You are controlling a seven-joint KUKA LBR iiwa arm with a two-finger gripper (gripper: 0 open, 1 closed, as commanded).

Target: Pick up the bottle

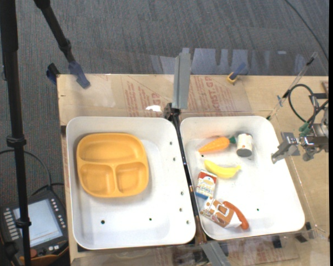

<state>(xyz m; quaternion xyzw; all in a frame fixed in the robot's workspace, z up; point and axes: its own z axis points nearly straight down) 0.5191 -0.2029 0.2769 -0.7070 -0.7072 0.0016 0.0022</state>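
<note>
The yellow banana [222,169] lies mid-bin in the right bin [277,204]. Above it rests an orange carrot [214,145]; below it, a small carton [206,185]. Left of it, the left bin [161,226] holds an orange divided plate [113,164].

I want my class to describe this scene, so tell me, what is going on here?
A robot arm reaches in from the right, its gripper sitting at the right edge of the right bin, holding nothing. That bin holds a carrot, a banana, a small white bottle lying on its side, and two cartons. The left bin holds an orange divided plate. The bottle lies untouched.
</note>
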